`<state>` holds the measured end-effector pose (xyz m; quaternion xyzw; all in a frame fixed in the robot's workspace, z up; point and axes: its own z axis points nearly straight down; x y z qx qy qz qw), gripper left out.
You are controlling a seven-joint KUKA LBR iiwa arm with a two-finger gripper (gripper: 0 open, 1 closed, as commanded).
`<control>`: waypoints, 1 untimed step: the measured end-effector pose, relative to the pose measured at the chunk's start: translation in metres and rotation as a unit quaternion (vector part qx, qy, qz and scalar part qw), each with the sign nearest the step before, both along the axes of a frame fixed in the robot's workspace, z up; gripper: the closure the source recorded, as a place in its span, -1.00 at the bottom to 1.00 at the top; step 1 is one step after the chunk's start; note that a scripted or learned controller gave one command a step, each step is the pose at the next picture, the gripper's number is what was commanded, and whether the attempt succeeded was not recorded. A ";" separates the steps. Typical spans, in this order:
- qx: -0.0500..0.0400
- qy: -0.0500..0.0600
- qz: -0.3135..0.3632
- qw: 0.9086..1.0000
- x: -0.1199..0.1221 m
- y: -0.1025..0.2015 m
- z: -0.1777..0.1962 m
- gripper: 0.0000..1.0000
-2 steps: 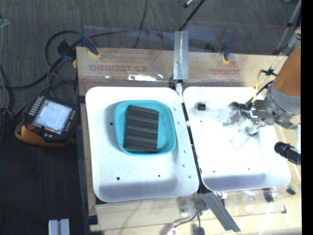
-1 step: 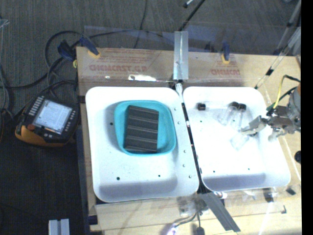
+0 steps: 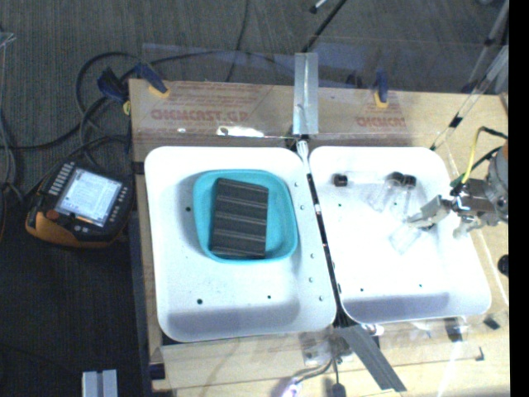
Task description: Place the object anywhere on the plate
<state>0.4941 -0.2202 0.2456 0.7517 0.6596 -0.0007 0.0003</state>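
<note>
Near edge of the table (image 3: 248, 358): two white bins side by side. Left bin (image 3: 165, 296): a teal plate (image 3: 285, 222) carrying a dark ribbed rectangular block (image 3: 240, 217), lying flat at the plate's centre. Right bin (image 3: 413, 296): clear, hard-to-resolve items (image 3: 403, 236) mid-bin, with two small black pieces (image 3: 340, 179) towards the far wall. Right rim of the right bin: the pincer (image 3: 434, 212); whether it is released or clenched cannot be told. Far left, on the floor: a handheld control pendant (image 3: 83, 201).
</note>
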 end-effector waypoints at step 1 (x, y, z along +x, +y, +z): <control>-0.001 -0.001 -0.026 1.000 0.048 0.010 0.179 -1.00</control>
